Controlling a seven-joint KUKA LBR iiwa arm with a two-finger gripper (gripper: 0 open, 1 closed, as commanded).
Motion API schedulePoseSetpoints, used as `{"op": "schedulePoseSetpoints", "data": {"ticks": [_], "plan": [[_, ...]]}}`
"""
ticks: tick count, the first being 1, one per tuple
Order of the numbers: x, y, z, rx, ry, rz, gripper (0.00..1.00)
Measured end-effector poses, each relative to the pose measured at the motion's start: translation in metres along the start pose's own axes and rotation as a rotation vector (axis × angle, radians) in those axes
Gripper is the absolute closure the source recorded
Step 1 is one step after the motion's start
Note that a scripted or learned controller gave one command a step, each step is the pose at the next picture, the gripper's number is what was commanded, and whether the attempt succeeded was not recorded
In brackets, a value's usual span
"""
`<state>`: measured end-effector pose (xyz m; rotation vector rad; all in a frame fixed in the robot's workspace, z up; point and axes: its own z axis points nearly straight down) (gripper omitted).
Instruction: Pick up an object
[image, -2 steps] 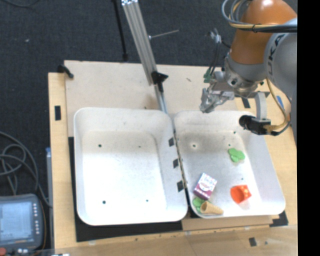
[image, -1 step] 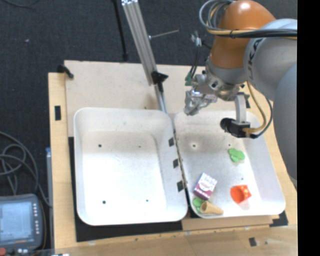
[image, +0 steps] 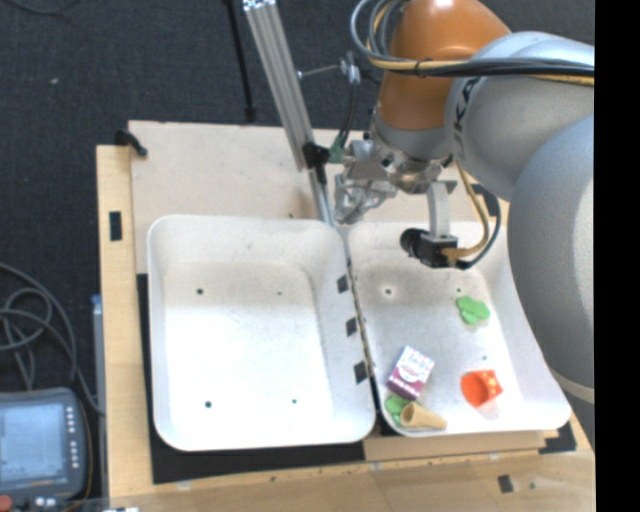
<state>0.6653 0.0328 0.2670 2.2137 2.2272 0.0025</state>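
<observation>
**Over the bins: gripper at the far rim, toys along the near edge**

Above the far rim where the two bins meet, the gripper (image: 352, 205) hangs at the end of the grey arm (image: 540, 140), just below the orange band (image: 430, 60). Whether it is released or clenched cannot be told from this slanted view, and nothing can be made out in it.

On the desk (image: 215, 165), the left bin (image: 250, 235) and the right bin (image: 520, 330) sit side by side, their inner rims touching along a line marked by small black tabs. The things to pick from all lie in the right bin, well apart from the gripper. A small purple and white box (image: 410, 372) stands tilted near the bin's near-left part. Just below it, at the near rim, a tan cone (image: 424, 417) lies on its side, touching a small green piece (image: 397, 407) at its left. An orange-red block (image: 480, 387) rests to the right of the box, near the rim on the arm's side. A green lump (image: 473, 310) lies farther back, between the orange-red block and a black fitting (image: 428, 246) with a yellow cable that hangs from the arm.

A slanted metal rail (image: 285, 90) rises behind the bins, close beside the gripper. At the lower left, off the desk, a grey handheld screen (image: 35, 445) sits with cables (image: 40, 310) looping above it.
</observation>
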Motion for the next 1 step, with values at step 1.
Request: {"op": "schedulePoseSetpoints", "data": {"ticks": [1], "plan": [[0.0523,0.0088,0.0268,0.004,0.0,0.0,1.0]]}}
